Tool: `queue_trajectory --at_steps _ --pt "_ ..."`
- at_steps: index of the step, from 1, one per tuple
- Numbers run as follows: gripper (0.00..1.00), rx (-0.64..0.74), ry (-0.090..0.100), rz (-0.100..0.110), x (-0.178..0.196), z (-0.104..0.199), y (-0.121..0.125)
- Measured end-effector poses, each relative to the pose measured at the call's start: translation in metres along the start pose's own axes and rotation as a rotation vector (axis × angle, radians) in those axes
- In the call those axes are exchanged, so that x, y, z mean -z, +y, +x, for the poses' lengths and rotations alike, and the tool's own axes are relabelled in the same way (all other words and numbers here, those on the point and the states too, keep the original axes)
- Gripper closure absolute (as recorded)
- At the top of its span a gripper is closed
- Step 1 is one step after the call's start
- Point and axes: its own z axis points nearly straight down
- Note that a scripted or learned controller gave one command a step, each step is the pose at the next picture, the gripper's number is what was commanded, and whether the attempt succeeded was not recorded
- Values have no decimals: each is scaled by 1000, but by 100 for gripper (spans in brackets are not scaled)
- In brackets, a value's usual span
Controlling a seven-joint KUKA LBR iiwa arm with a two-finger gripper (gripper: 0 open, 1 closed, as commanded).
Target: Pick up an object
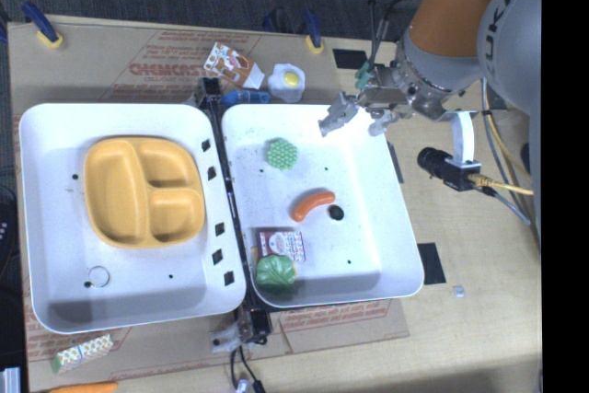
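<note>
On brown cardboard point(166, 60), two white bins point(55, 198); claw point(354, 120) apparently spread apart, above the right bin's point(391, 198) rim.

Legible text is scarce: the grey robot arm casing point(515, 23) at the right shows large dark letters "UK", part of a brand mark cut off at the frame edge. The brown cardboard sheet point(166, 60) under the two white bins carries red printed lettering and a striped border along its top strip and again on its lower edge, but it is too blurred to read. The small red-and-white packet point(281, 245) in the right bin and the patterned carton point(226, 63) above the bins have print, also unreadable.
</note>
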Motion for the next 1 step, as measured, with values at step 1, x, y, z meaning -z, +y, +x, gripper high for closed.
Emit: queue_trajectory --at_steps 1 --pt "0 238 1 1 -141 -22 -29"
